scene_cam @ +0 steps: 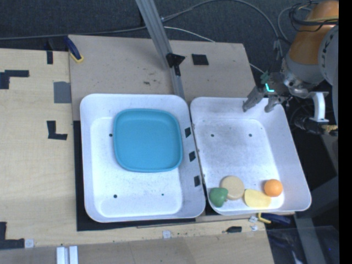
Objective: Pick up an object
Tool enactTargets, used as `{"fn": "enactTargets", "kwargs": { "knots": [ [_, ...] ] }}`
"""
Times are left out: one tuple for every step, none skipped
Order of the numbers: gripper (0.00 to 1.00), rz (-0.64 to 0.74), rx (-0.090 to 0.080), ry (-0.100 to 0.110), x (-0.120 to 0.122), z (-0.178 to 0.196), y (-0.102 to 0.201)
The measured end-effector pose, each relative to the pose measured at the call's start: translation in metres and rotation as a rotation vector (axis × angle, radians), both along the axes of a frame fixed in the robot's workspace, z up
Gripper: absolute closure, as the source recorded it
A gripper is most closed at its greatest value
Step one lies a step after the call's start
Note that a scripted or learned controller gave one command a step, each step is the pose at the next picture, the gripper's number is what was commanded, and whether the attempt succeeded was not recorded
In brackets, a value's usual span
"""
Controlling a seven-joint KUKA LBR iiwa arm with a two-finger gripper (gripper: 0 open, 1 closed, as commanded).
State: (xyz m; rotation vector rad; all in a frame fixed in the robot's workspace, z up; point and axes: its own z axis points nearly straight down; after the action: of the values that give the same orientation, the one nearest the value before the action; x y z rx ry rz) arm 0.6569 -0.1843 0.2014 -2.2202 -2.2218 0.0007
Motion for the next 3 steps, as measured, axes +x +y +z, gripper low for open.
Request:
{"fn": "enactTargets", "kwargs": {
  "knots": [
    [0.0,0.0,0.0,0.0,0.0,0.0,0.0],
    [0.0,0.0,0.0,0.001,0.003,-0.042,0.003],
    [0.0,0.001,0.0,0.001,0.002,-0.084,0.006]
  ]
}}
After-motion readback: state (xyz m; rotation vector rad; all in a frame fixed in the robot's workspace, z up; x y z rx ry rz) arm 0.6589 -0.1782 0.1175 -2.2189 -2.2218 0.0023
